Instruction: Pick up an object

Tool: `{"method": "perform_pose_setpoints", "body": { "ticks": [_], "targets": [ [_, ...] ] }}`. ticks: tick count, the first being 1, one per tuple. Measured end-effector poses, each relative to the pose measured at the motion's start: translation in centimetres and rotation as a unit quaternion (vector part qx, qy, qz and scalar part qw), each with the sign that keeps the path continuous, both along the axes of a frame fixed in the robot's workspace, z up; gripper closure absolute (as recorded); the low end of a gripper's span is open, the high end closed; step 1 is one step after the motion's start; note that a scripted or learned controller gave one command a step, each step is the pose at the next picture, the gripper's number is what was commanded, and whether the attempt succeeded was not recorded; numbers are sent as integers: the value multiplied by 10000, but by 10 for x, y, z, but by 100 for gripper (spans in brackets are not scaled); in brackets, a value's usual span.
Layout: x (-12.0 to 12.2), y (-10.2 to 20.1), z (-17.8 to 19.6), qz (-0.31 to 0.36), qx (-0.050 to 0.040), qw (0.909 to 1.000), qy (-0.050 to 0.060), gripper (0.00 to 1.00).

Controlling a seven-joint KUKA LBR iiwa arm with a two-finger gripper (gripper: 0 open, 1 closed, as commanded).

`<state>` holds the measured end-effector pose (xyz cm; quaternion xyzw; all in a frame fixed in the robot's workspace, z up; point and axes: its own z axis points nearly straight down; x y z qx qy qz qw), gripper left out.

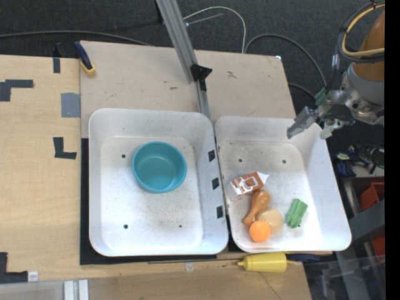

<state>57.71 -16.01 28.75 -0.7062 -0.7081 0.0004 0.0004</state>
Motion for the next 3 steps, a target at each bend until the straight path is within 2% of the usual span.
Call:
{"method": "perform_pose_setpoints", "body": {
  "ticks": [1, 3],
  "targets": [
    [0, 0, 0, 0, 0, 10000, 0, 0],
    [0, 5, -129, -8, 2, 10000, 34, 0]
  ]
}}
